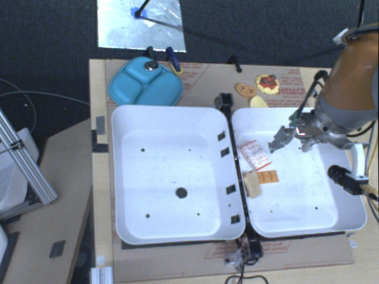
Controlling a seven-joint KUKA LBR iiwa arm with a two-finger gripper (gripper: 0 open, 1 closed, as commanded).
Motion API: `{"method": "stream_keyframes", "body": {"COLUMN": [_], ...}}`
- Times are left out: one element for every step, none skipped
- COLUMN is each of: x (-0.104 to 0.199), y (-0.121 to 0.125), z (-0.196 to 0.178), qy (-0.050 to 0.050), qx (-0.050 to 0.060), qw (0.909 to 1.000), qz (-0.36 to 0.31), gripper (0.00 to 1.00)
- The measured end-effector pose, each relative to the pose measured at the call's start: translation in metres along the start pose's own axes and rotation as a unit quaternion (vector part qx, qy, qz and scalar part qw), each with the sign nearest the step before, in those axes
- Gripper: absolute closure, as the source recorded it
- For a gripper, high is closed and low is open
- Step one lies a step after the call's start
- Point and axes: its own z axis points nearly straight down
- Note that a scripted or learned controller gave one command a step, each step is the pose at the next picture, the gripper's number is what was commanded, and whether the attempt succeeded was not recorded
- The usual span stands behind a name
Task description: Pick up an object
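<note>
Right bin [331, 218]: your nearest items, a tan block [253, 186] touching an orange cracker [268, 177].
Packet [255, 154]: white, red print, beside the divider.
Gripper [283, 138]: above the packet, fingers apart, holding nothing.

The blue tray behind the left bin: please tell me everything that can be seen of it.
The blue tray is light blue, looks like plastic, and has rounded corners. Its top is divided into shallow compartments, and a small grey round piece sits near its back edge. It lies flat on the brown bench, just behind the left bin; its front edge meets or slightly overlaps the bin's back rim. A dark blue thing with a yellow bit lies at its right rear corner.
</note>
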Motion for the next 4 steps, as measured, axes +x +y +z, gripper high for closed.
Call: {"method": "stream_keyframes", "body": {"x": [0.077,0.179,0.209,0.134], "y": [-0.016,-0.067,-0.039,-0.067], "z": [-0.107,-0.159,-0.267,-0.3], "qy": [0.001,0.002,0.002,0.0], "qx": [-0.007,-0.003,-0.007,-0.003], "qw": [1.0,1.0,1.0,1.0], "qz": [-0.005,-0.006,-0.002,0.004], "gripper": [0.0,0.0,0.0,0.0]}}
